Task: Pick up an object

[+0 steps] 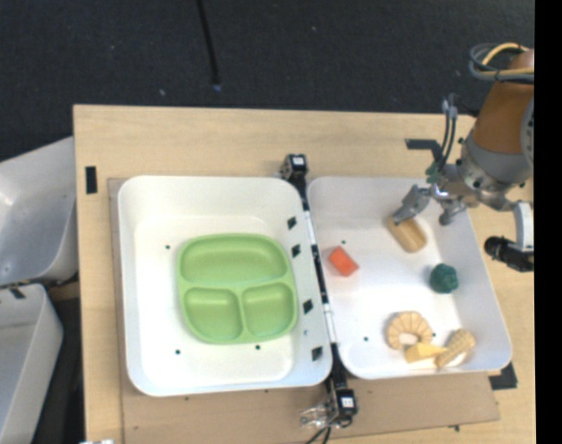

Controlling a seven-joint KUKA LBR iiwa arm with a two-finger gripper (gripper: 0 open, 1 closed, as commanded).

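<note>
Two white bins sit side by side. Nearest in the right bin (pixel 373 354), a pale shell-shaped piece (pixel 409 327) touches a yellowish bit (pixel 450 349), both hard to identify. Further back lie a dark green ball (pixel 444 277) and an orange block (pixel 343 263). The left bin (pixel 142 359) holds a green divided tray (pixel 237 287). Farthest, the gripper (pixel 427 207) hangs with its fingers spread apart just above a tan cylinder (pixel 409 236); its arm is cut off at the right.

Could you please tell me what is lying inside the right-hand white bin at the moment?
In the right bin: a tan cylinder under the gripper, an orange block, a dark green ball and pale toy pieces. The arm covers the bin's far right corner.
</note>
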